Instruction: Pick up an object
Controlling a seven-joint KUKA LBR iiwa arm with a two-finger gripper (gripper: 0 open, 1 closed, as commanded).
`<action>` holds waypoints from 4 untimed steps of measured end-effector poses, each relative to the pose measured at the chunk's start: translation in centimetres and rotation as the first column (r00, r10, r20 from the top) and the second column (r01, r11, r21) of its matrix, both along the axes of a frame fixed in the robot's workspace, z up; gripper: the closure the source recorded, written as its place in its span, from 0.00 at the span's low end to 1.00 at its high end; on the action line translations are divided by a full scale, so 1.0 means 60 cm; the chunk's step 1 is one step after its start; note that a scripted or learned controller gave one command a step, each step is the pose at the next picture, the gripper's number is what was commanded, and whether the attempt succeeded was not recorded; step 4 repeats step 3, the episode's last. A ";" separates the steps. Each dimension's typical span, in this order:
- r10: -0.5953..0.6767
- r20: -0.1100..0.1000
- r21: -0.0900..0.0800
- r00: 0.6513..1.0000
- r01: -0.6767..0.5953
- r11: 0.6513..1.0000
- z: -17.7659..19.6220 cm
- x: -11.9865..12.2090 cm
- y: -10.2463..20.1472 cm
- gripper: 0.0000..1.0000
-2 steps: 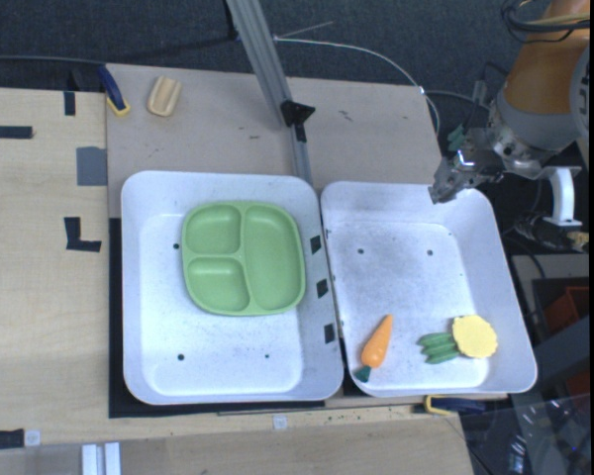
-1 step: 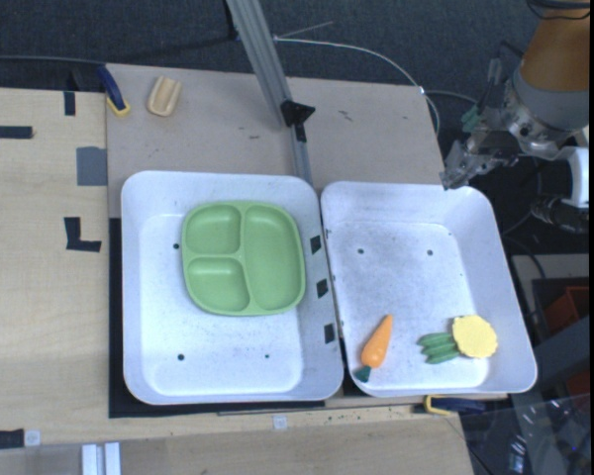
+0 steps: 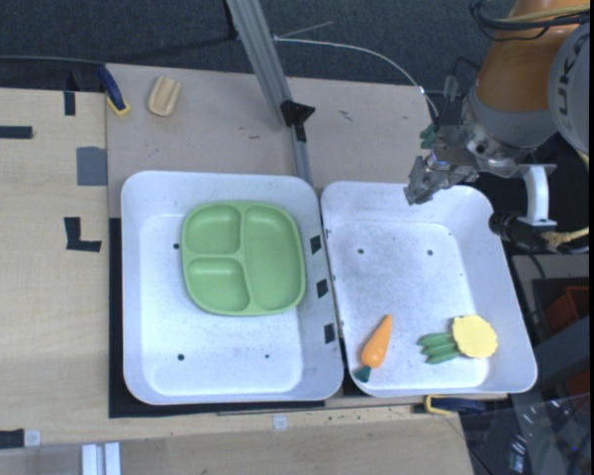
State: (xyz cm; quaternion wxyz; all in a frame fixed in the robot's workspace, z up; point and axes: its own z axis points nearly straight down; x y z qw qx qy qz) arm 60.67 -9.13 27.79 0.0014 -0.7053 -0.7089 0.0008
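- Tool [image 3: 423,188]: hanging over the far edge of the right bin [image 3: 505,295], carrying nothing; whether it is open or closed cannot be told from this slanted view. It is sitting well apart from every toy, so no grasp is being attempted yet.
- Toy carrot [image 3: 377,340]: lying tilted on the right bin's floor near the front left corner, orange body with green tip pointing toward the front wall. Being slim and clear of its neighbours, it is probably offering the easiest pick.
- Toy pineapple [image 3: 459,338]: lying on its side near the front right of the same bin, yellow body to the right, green leaves to the left; bulkier, likely calling for a wider grip.
- Green divided plate [image 3: 244,257]: resting flat in the left bin [image 3: 148,295], three compartments showing nothing inside.
- Bench [image 3: 40,265]: carrying both bins side by side; a small tan block [image 3: 163,96] is lying beyond the left bin.
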 end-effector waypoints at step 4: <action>0.001 -0.001 0.000 1.000 -0.001 1.000 -0.055 -0.097 0.241 1.00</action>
